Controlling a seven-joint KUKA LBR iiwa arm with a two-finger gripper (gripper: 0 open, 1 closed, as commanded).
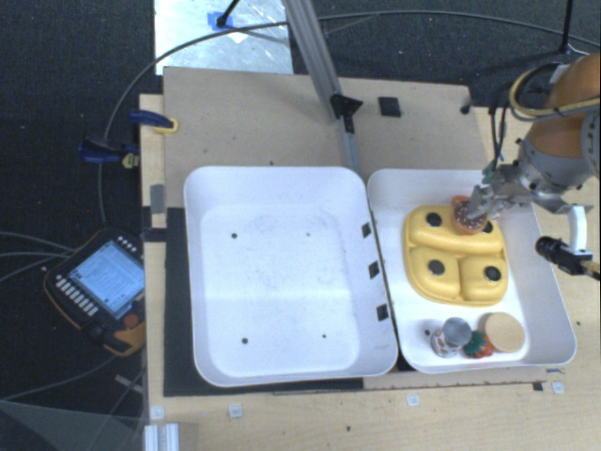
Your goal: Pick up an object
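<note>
**End effector down at the yellow tray in the right bin**

From the overhead camera I see the arm (563,130) reaching in over the right bin (554,341). Its end effector (481,205) sits at the far edge of the yellow moulded tray (457,256), right over a small brown ring-shaped object (467,217) resting on that tray. I cannot tell whether it is gripping the object. Nearer than the tray lie a tan disc (504,332) and, just left of it, a small grey-and-red clutter (455,336). The left bin (282,271) lies beside the tray's bin on the desk (254,120).
</note>
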